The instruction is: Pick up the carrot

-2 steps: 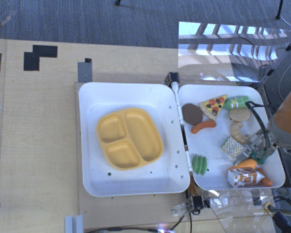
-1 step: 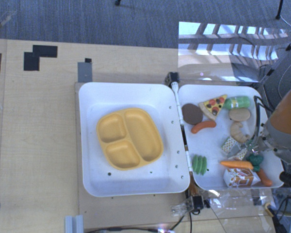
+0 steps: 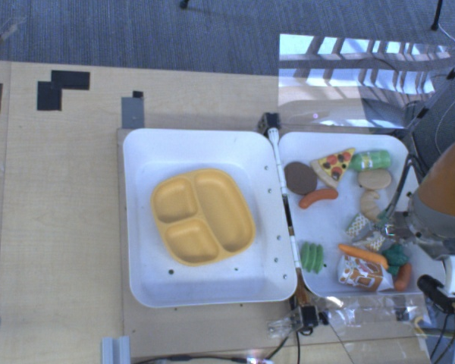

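- The carrot (image 3: 363, 254) lies in the right bin (image 3: 341, 144), in its lower half, a slim orange piece with dark green leaves at its right end.
- Its long axis runs from upper left down to lower right, at a shallow slant across the bin floor.
- It rests along the top edge of a small printed snack packet (image 3: 359, 274), touching or just overlapping it; a second orange piece (image 3: 403, 277) sits just beyond the leaves.
- The gripper (image 3: 390, 230) hovers just up and to the right of the carrot, close to the leafy end, below the arm's orange band (image 3: 446, 180).
- So the carrot lies down and to the left of the gripper, near but apart from it; nothing is seen between its tips.
- Whether the gripper is spread or closed cannot be told: it is small and tangled with clutter.
- The likely move is a short shift left and down, with the grip set across the carrot's slanted axis.
- Farther off are the green beans (image 3: 312, 256), a sausage (image 3: 318, 197), a pizza slice (image 3: 333, 165), and the yellow divided plate (image 3: 202, 215) in the left bin (image 3: 136, 203).
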Robot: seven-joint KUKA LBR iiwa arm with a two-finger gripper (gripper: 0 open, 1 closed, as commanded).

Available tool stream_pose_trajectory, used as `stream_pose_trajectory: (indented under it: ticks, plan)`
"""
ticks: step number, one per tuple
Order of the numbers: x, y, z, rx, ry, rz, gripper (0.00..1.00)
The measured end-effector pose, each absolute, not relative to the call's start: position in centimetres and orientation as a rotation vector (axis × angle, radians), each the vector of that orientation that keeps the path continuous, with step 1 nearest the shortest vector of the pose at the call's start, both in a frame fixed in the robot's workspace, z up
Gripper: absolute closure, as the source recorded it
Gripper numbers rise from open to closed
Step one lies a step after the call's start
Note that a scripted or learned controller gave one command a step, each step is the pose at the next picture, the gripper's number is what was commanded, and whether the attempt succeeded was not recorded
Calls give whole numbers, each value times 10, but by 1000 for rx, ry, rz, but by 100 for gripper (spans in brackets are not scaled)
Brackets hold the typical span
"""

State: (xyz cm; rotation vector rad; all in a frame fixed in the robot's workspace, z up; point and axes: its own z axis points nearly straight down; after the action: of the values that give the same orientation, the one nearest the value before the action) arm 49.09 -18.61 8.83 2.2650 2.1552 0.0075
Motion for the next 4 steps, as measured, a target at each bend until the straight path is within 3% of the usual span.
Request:
stream_pose_trajectory:
  ticks: [1,3,4]
  plan:
    - [492,-119,89,2375,2034,17,0]
    - [496,-109,92,1552,2685,4,0]
    - [494,-129,90,1230,2869,13,0]
